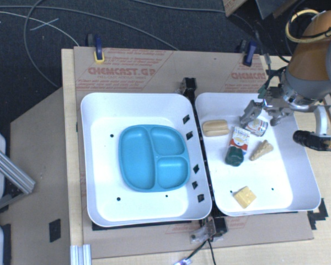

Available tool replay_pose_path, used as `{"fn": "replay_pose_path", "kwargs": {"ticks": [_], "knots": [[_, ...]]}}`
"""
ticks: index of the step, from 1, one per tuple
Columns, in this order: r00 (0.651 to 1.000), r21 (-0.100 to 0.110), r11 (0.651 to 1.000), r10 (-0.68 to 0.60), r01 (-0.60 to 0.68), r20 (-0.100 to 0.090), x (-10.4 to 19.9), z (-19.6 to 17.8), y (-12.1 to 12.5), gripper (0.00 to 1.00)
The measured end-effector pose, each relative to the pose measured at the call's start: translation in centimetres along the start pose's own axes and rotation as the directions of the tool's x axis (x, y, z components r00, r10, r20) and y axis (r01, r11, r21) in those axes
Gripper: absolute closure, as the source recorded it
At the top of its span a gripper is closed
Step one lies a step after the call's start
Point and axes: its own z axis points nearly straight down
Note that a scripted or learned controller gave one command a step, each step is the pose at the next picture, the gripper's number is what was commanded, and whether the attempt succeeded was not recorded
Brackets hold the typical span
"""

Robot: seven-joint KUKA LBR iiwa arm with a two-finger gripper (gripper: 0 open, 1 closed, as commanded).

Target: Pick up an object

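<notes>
Claw [256,115]: low over far part of right bin [298,200], fingers spread apart, nothing between them; placed, seemingly, to close on a nearby item. Small white packet [259,127]: just beneath and beside claw, likeliest target. Tan bread-like piece [215,127]: left of claw. Dark green bottle with white label [236,149]: nearer than claw. Pale wedge [261,149]; yellow block [244,196]: farther off. Blue divided plate [153,157]: left bin [94,148], well apart.
</notes>
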Motion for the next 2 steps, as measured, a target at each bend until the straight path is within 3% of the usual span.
{"fn": "replay_pose_path", "kwargs": {"ticks": [1,2], "knots": [[1.0,-0.014,1.0,-0.003,0.003,0.002,0.0,-0.8,0.3,0.0],[1.0,-0.01,1.0,-0.001,0.001,0.001,-0.9,4.6,0.0,0.0]]}}
